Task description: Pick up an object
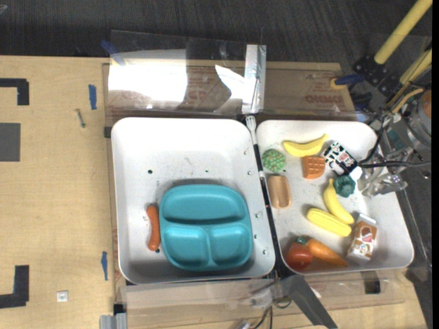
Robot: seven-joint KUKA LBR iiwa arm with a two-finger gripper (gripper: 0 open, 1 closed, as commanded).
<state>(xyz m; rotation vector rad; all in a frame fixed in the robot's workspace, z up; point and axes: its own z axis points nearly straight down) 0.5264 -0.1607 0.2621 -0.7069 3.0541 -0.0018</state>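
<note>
Teal tray (206, 235), yellow bananas (304, 146), white bins (130, 184).

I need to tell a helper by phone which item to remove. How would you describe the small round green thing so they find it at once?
Look in the right-hand white bin, at its top left corner beside the divider. The green ball sits there, just left of a curved banana and above a tan cylinder. It is the only round, bumpy green item.

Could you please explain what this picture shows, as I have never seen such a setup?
One camera looks down at a slant on a bench with two shallow white bins. The left bin holds a teal divided tray with a toy sausage beside it. The right bin holds toy food: bananas, a green ball, a tomato, a carrot and a small carton. The robot arm's end effector hangs at the right bin's right rim; nothing is visibly held.
</note>
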